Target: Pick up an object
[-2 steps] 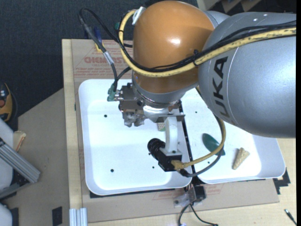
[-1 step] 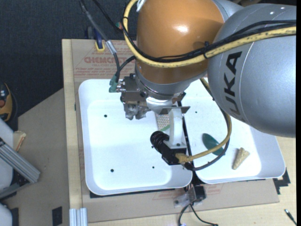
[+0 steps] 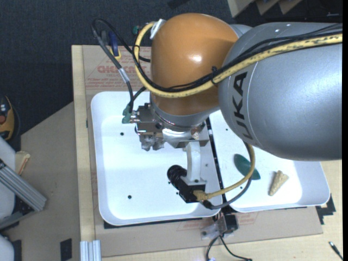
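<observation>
1. The arm (image 3: 283, 86) reaches in from the right. Its orange band (image 3: 187, 48) hangs over the far part of the left bin (image 3: 111, 167), so much of that bin is hidden from the camera.
2. The gripper (image 3: 151, 136) shows as a metal block under the wrist, low over the left bin's floor and near the divider. The wrist hides its tip, so whether it is open or closed cannot be told. No object is seen in it.
3. The candidates for pickup lie in the right bin (image 3: 307, 194). A teal object (image 3: 243, 163) sits just right of the divider, partly behind a cable. A tan cone (image 3: 278, 182) lies on its side a little further right and apart from it.
4. The left bin's visible floor carries a couple of dark specks (image 3: 129, 196), too small to identify.
5. Judgement: the gripper is over the bin without clear targets, so a grasp here is likely to come up empty. The right bin looks the better bet.
6. Both bins sit flat on the tan table (image 3: 80, 173).
</observation>
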You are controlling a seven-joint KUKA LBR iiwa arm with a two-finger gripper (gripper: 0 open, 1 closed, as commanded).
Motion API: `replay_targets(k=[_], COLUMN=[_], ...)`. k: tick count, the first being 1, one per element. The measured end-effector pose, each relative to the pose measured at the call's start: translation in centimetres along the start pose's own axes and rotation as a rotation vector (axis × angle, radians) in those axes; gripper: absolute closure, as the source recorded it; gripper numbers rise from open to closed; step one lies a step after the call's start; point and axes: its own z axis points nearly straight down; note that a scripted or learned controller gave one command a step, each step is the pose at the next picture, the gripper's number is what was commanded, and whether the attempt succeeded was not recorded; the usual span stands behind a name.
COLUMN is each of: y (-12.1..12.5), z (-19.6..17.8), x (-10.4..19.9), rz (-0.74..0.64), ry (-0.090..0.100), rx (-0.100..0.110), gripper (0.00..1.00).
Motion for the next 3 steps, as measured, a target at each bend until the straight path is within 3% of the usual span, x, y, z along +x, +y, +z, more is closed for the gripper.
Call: replay_targets(k=[1,2,3], y=[0.1,0.0,0.1], z=[-2.8,0.9,-16.6], x=[0.0,0.0,0.0], rz=[-0.001,0.0,-0.003], ry=[0.004,0.001,0.012], rx=[-0.01,-0.002,-0.026], gripper=[1.0,1.0,1.0])
